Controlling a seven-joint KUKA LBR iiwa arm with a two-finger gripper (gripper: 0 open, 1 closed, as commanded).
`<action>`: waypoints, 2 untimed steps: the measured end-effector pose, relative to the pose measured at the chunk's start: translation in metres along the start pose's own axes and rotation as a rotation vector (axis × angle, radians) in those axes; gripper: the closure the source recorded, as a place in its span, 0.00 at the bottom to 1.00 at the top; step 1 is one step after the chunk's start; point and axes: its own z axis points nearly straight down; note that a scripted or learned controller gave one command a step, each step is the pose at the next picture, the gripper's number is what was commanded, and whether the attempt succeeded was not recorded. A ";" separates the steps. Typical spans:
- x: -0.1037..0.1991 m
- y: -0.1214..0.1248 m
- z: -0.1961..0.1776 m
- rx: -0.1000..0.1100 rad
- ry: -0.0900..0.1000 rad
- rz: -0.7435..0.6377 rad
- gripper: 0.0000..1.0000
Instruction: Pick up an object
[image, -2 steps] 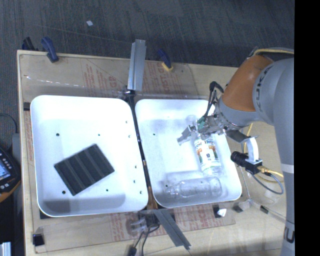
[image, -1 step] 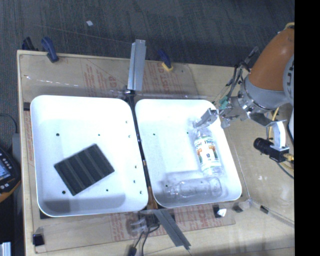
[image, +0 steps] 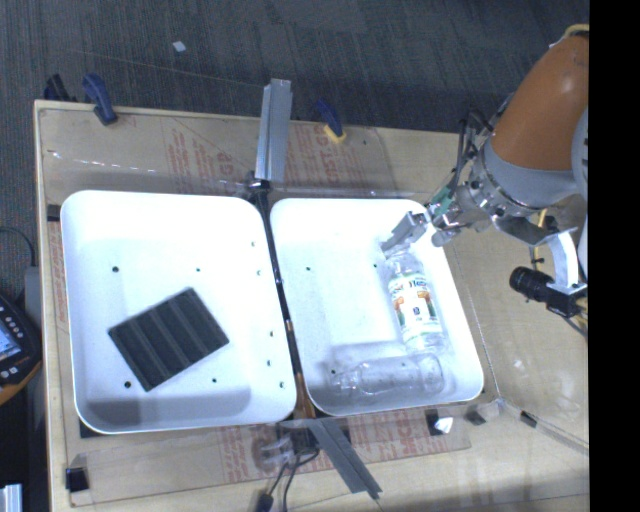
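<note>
The gripper (image: 405, 231) hangs over the right bin's (image: 330, 300) far right rim, finger state unclear, above the labelled bottle (image: 415, 303) hugging that wall.

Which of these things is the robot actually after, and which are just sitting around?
For the job:
gripper
labelled bottle
clear bottle
dark ridged slab
left bin
right bin

Just lying about:
blue clamps
handheld device

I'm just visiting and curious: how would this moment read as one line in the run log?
gripper: above right bin, far edge | labelled bottle: lying below it | clear bottle: near wall | dark ribbed pad: left bin
</note>
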 end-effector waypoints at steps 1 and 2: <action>0.030 -0.070 0.110 0.007 0.003 0.151 0.00; -0.010 -0.051 0.095 0.003 0.001 0.356 0.00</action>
